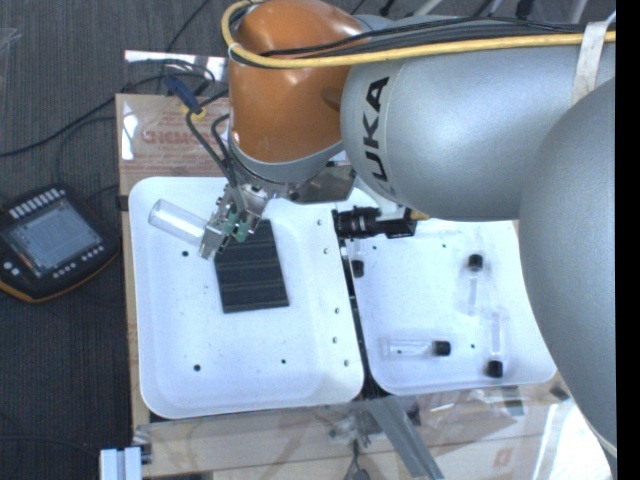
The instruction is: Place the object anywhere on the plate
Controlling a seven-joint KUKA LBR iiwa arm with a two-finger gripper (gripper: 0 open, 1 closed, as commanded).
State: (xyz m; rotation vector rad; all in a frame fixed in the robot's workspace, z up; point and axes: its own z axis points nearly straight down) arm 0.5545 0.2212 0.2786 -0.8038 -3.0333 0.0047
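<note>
A black ribbed plate (253, 276) lies flat in the left bin (180, 368), a little left of the bin's middle. A clear tube (176, 220) is at the bin's upper left, tilted, with its right end close to the gripper (222, 230). The gripper hangs under the orange wrist band, just above the plate's top left corner. The tube touches or nearly touches the gripper's left side, and I cannot see whether it sits between the fingers. The tube is off the plate, to its upper left.
The right bin (530, 368) holds three clear vials with black caps: one lying flat at the front (415, 348), one at the right (472, 280) and one nearer the front right corner (493, 346). The grey arm covers the bins' back right. A pendant (50, 240) lies left of the bench.
</note>
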